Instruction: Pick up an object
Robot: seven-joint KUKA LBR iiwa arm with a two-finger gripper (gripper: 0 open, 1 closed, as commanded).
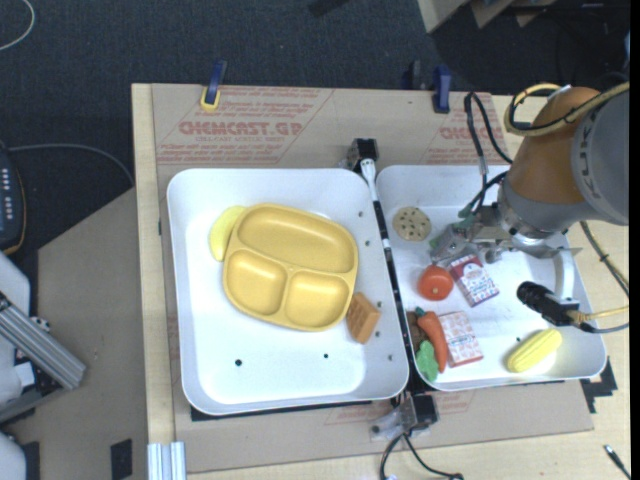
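My gripper [466,245] hangs low in the right bin [585,360], near its middle, just above and to the right of a red tomato [435,283]. A small red-and-white carton [475,281] lies right below the fingers, and a round cookie [410,223] sits to their left. At the bin's front lie a carrot [433,336] on something green, a second red-and-white packet [460,338] and a yellow corn cob [533,351]. Nothing shows between the fingers.
The left bin [190,298] holds a yellow divided plate [290,266], a yellow banana [222,231] tucked at its left rim, and a brown cracker-like piece [362,318] at its right. Blue and yellow clamps stand along the bench's back edge.
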